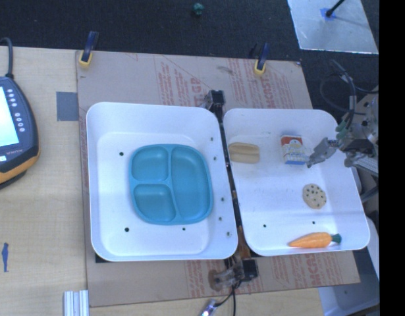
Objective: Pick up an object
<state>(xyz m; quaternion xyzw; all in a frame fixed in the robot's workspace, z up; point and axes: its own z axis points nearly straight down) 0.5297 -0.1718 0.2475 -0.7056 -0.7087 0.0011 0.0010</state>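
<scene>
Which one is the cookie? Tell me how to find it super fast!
Look at the right-hand white bin, not the one holding the blue plate. Go to its middle right, above the carrot along the near edge. The cookie is the only round, flat, tan thing with dark spots.

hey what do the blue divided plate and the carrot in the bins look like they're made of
The blue divided plate looks like moulded plastic: one even turquoise colour, rounded compartment ridges and a soft satin sheen. The carrot seems to be a toy, probably plastic or rubber: flat uniform orange with a tidy green tip and a smooth surface. At this image size, foam cannot be ruled out.
</scene>
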